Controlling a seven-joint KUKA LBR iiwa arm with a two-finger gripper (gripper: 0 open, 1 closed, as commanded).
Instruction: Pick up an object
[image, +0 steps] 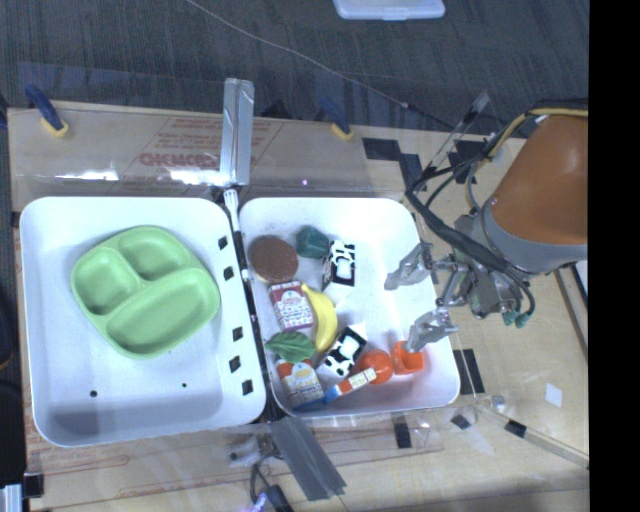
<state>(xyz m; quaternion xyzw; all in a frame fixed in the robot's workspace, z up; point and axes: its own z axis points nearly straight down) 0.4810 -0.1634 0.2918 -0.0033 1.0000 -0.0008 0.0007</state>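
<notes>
Where jaws (418, 300) gape, orange toy (407, 358) half-hidden

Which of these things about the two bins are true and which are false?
1. The green plastic divided plate lies in the left white bin. True.
2. The yellow banana lies on the green plate. False: it lies in the right white bin, among the other toys.
3. The end effector has its two fingers spread apart with nothing between them. True.
4. The round brown cookie-like disc sits outside both bins. False: it is in the right bin, near the divider.
5. The orange object is near the right bin's right wall. True.
</notes>
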